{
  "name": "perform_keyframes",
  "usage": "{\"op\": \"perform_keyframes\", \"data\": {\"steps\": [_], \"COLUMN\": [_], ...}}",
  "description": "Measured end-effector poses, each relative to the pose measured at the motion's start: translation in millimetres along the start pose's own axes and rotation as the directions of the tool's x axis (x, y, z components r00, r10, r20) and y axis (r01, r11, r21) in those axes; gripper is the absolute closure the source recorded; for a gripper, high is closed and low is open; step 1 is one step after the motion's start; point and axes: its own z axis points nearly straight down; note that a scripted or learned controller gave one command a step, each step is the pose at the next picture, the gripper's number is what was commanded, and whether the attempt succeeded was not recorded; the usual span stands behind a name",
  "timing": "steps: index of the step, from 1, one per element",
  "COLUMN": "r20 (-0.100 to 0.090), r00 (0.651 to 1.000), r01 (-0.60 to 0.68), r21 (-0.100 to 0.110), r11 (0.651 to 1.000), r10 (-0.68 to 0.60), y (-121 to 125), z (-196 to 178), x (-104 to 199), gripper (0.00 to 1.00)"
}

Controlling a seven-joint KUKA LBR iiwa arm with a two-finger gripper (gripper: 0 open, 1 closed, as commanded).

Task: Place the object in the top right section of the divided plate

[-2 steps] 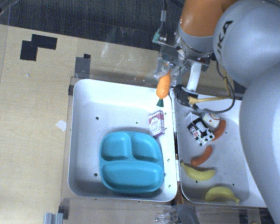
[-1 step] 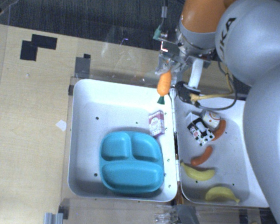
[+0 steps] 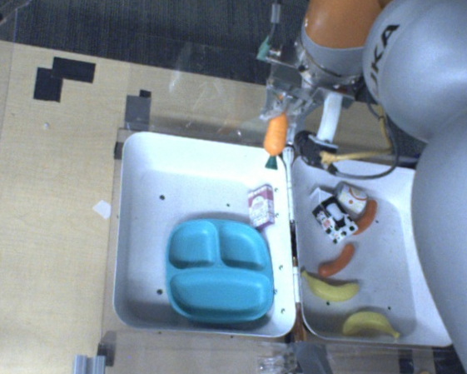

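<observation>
- you see the gripper [image 3: 282, 112] at the far edge of the left bin [image 3: 142, 213], with a small orange carrot [image 3: 275, 134] hanging upright between its fingers, green tip pointing down.
- the carrot sits above the wall where the two bins meet, near the left bin's far right corner.
- in the left bin you have a blue divided plate [image 3: 220, 271], two small sections on its far side and one large section nearer you.
- a small dark red packet [image 3: 261, 206] lies just beyond the plate's far right corner.
- the right bin [image 3: 412, 269] holds two sausages [image 3: 336, 260], two bananas [image 3: 329, 287] and a small black-and-white toy [image 3: 335, 214].
</observation>
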Motion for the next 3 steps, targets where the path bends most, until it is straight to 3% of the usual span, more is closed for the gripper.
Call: {"op": "perform_keyframes", "data": {"steps": [3], "r20": [-0.002], "r00": [1.0], "r01": [0.022], "r21": [-0.017], "r11": [1.0], "r10": [-0.022], "y": [2.7], "z": [-34.9], "x": [4.7], "gripper": [1.0]}}
